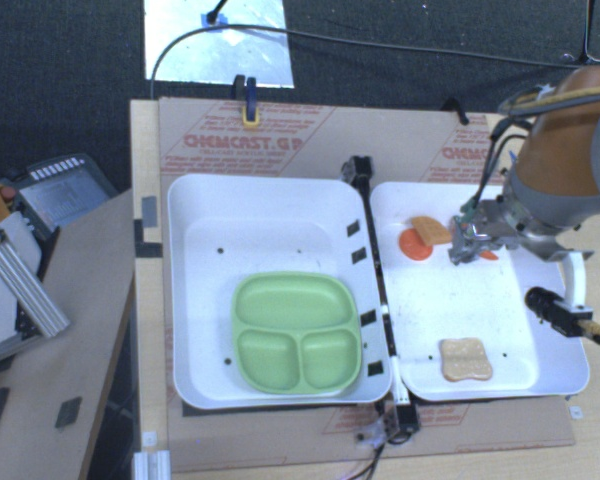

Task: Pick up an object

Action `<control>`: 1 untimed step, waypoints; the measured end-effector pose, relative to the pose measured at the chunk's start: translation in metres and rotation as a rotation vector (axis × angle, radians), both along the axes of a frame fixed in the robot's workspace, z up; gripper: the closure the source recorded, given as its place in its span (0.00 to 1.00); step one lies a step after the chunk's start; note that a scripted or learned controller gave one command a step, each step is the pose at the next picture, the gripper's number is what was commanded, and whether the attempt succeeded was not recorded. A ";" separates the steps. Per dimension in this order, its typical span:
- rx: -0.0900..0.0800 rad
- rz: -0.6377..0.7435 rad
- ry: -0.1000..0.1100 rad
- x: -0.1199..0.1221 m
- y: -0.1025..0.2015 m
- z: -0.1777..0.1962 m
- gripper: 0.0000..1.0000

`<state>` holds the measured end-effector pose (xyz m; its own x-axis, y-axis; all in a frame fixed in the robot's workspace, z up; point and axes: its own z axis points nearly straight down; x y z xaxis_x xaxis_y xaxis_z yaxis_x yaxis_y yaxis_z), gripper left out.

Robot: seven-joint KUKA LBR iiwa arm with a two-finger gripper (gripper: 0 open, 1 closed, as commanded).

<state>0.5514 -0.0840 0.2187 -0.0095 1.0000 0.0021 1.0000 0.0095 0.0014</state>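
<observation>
In the right bin (540, 383) lie a red-orange round slice (414, 245) with a tan wedge-shaped piece (432, 231) resting against it at the back left, and a tan slice of toast (466, 359) near the front. A small orange bit (488, 256) peeks out just right of the fingers. My gripper (464, 248) hangs low over the back of the right bin, a little right of the red slice and tan piece. Its metal fingers point down close together with nothing seen between them.
The left bin (195, 218) holds a green three-compartment plate (295, 331) at its front. A black clip strip (372, 268) runs along the seam between the bins. The grey arm with its orange band (565, 148) reaches in from the right, and a black part (555, 311) sticks out over the right bin's edge.
</observation>
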 end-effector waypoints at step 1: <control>0.000 0.000 -0.001 0.001 0.049 -0.007 1.00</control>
